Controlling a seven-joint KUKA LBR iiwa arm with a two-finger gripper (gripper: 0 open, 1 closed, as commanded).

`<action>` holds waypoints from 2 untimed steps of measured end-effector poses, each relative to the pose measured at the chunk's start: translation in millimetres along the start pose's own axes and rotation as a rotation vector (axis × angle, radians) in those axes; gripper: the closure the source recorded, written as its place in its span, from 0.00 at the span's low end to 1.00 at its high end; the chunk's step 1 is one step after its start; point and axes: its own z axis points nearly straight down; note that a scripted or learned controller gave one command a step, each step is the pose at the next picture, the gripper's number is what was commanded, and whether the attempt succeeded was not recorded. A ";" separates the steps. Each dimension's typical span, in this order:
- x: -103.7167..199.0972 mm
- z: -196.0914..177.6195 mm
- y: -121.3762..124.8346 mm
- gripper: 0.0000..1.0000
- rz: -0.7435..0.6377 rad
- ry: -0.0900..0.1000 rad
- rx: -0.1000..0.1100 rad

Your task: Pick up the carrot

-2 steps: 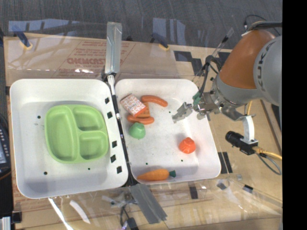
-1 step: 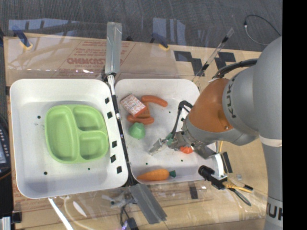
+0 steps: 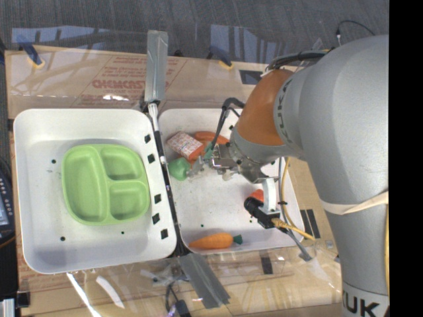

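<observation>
The carrot, orange with a green stem end on its right, lies flat along the front wall of the right bin. My gripper hangs over the back left part of that bin, well behind the carrot and apart from it. It points left, close to a green round item. The grey arm with its orange band comes in from the right and covers the bin's right side.
Behind the gripper lie a red-and-white packet and an orange item. A small red piece shows under the wrist beside a black cable fitting. The left bin holds a green divided plate.
</observation>
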 end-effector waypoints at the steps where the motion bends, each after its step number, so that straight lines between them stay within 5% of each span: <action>1: 9.3 27.6 -70.7 0.00 -0.491 0.002 0.003; 2: 17.4 -163.2 -57.1 0.00 -0.002 -0.001 -0.003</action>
